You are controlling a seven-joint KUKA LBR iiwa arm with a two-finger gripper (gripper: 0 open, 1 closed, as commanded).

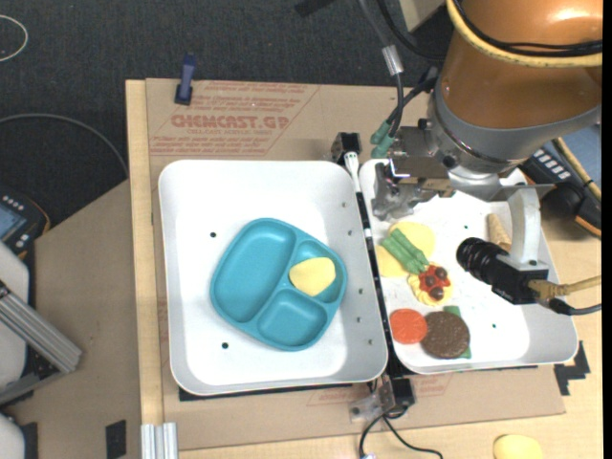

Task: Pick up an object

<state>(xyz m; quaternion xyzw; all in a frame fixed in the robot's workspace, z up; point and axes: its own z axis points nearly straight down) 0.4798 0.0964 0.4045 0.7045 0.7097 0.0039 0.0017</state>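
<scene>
One label (229, 120) — "CHEMCAST", perhaps — on bench.

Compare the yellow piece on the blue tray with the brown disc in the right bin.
The yellow piece is pale yellow; the brown disc is dark brown and speckled. The yellow piece lies in a compartment of the blue tray in the left bin; the brown disc lies in the right bin, next to an orange-red disc. Both are small, rounded and lie away from the gripper.

The arm (521, 55) presented a glossy orange band above a rounded grey wrist housing, with black cables and a green-tipped connector running alongside it.
</scene>
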